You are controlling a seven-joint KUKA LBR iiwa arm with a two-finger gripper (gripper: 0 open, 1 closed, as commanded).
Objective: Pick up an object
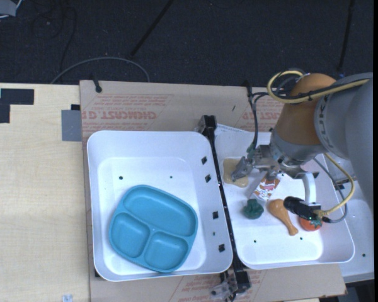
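Bins: two white ones side by side, the left bin (101,168) and the right bin (290,250).
Plates: one blue plate (152,228) with three compartments, in the left bin.
Broccoli: one green piece (252,209), in the right bin.
Drumsticks: one tan drumstick (282,214), in the right bin.
Red things: one small round one (310,224), partly hidden, kind unclear.
Pale things: one by the divider (233,168), partly covered, kind unclear.
Packets: one red-and-white packet (268,186), under the arm.
Arms: one (327,118).
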